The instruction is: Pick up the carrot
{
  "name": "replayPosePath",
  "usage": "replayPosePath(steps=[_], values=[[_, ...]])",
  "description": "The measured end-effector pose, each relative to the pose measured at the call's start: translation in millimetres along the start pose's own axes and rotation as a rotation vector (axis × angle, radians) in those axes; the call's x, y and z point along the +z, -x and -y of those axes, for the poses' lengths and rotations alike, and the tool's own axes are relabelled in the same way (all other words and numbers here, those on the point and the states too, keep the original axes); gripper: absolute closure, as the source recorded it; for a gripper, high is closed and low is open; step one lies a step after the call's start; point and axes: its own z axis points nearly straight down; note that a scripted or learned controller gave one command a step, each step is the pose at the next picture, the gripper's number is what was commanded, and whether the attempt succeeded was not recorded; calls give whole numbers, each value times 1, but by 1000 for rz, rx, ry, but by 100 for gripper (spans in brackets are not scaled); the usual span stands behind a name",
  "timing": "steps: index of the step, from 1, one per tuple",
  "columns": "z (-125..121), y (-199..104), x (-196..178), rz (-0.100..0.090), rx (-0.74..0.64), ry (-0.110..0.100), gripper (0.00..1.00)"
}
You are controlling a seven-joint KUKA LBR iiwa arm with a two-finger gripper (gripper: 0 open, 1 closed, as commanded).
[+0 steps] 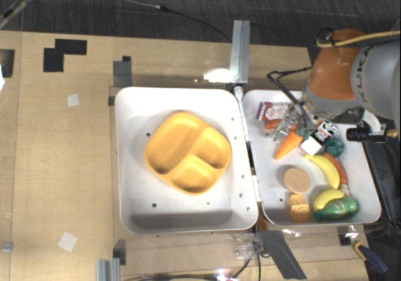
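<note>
The carrot is orange and lies tilted in the right bin, near its upper middle, with its pointed tip toward the lower left. Its thick end with a bit of green reaches up under my gripper. The gripper hangs right over that thick end, at the end of the grey arm with the orange band that comes in from the upper right. The wrist and cables hide the contact with the carrot.
Close around the carrot lie a red-and-white packet, a white cube, a dark green item, a banana and a round tan disc. A yellow divided dish sits in the left bin.
</note>
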Motion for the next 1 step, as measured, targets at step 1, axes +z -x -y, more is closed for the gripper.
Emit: replayPosePath(steps=[1], values=[[-38,-21,-87,-7,-359,0,100]])
